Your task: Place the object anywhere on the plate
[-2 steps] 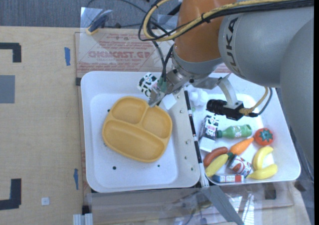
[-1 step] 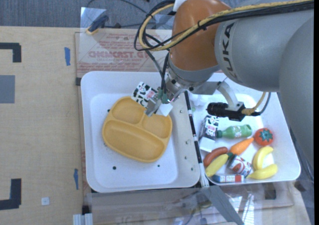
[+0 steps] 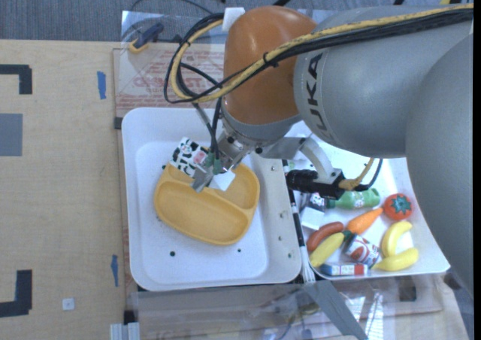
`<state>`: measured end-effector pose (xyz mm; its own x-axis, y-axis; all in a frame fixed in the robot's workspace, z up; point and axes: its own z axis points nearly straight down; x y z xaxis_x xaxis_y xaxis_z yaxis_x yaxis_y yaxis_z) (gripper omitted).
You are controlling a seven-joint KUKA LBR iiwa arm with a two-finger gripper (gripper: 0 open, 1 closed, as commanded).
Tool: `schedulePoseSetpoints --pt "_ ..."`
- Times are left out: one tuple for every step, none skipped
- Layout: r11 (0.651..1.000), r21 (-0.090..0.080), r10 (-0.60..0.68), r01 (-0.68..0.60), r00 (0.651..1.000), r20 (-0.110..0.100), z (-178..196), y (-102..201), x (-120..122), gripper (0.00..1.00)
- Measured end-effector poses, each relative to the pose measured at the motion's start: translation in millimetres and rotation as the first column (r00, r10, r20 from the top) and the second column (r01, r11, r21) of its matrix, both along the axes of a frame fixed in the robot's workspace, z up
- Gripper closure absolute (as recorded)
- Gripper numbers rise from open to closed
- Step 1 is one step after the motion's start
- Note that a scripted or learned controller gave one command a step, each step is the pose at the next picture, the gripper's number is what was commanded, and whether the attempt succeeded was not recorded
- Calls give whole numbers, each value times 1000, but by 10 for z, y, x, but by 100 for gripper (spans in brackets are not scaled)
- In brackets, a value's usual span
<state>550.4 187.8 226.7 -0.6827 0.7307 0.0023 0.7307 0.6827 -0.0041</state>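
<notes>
Pincer (image 3: 207, 173) low over the yellow plate's (image 3: 203, 214) far rim in the left bin (image 3: 143, 203), fingers clamped on a small white-and-green carton (image 3: 223, 174). Beside it, a black-and-white cow-patterned carton (image 3: 186, 155). Toy foods (image 3: 368, 237) in the right bin (image 3: 432, 256).

Bench (image 3: 60, 180) with 2 bins (image 3: 143, 203)

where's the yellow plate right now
The yellow plate lies in the left bin of the camera view, toward its middle, with the gripper over its far rim beside a black-and-white carton.
</notes>
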Motion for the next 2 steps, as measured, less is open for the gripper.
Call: schedulePoseSetpoints --pt "996 2 -88 88 996 8 502 -131 141 100" --pt "996 2 -88 88 996 8 503 -130 141 0"
